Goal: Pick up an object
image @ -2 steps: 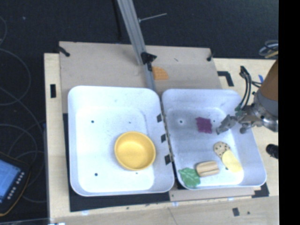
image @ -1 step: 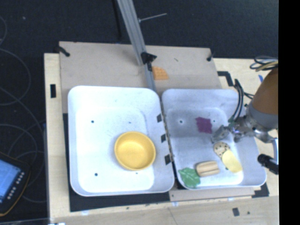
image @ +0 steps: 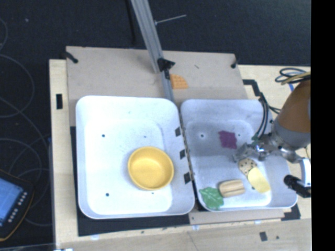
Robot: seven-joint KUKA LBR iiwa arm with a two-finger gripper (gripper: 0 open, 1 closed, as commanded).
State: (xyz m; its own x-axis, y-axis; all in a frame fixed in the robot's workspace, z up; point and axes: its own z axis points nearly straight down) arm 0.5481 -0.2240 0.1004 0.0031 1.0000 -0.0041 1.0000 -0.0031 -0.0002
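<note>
The gripper is poised low by the right bin's right edge, jaw state impossible to tell, a speckled die lying just beneath toward the front edge.

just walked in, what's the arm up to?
The KUKA arm's hand is down in the right bin, above a speckled piece and a yellow piece. No grasp is evident yet. A purple item, a tan roll and a green item lie nearby. The left bin holds a yellow bowl.
</note>
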